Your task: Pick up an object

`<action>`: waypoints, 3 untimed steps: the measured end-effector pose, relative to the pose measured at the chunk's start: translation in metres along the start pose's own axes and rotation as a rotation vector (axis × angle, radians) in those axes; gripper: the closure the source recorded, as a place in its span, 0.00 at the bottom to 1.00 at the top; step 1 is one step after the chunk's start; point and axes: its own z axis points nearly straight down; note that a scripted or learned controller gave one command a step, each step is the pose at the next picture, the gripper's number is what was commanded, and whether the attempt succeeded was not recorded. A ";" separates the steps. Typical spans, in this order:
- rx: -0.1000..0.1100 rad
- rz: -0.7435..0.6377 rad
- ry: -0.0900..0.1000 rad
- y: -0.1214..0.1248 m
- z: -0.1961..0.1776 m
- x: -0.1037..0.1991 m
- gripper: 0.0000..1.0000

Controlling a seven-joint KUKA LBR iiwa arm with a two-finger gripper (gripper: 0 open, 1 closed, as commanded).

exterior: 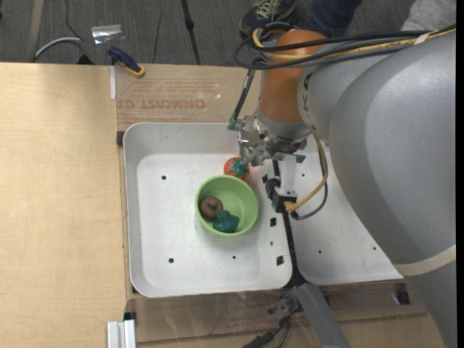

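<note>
Hand (250,153) over left bin's (145,267) right edge, beside green bowl (246,194).

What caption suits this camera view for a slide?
Gripper lowered beside an orange object, next to a green bowl.

Grey carpet floor (145,13) runs along the top, white cable (54,46) looping there, tripod legs (187,17) standing, someone's sneaker (264,9) planted beside the light wooden bench (58,194).
</note>
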 end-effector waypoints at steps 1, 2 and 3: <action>0.034 0.102 -0.008 0.036 -0.076 0.047 1.00; 0.038 -0.040 -0.006 -0.009 -0.034 0.125 1.00; 0.033 -0.241 -0.002 0.035 -0.104 0.063 1.00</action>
